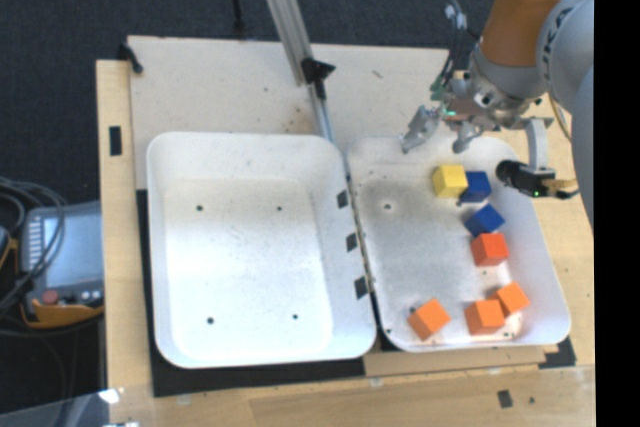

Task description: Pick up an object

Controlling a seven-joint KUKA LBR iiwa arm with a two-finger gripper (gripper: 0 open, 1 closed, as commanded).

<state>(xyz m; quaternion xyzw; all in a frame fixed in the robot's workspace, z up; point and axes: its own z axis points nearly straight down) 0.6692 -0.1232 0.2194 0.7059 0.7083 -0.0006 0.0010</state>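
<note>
The right bin (pixel 400 245) holds several small blocks. A yellow block (pixel 449 180) lies near its far edge with a blue block (pixel 476 186) touching its right side. Another blue block (pixel 485 218) and an orange block (pixel 489 248) sit below them. Three more orange blocks (pixel 431 318) (pixel 484 316) (pixel 513 298) lie along the near right rim. My gripper (pixel 440 137) hangs over the bin's far edge, above and just left of the yellow block. Its fingers (pixel 416 132) are spread open with nothing between them.
The left bin (pixel 250 245) lies beside the right one. A slanted aluminium rail (pixel 285 10) rises from the bench behind the bins' junction. A black cable fitting (pixel 525 177) pokes over the right bin's far right rim.
</note>
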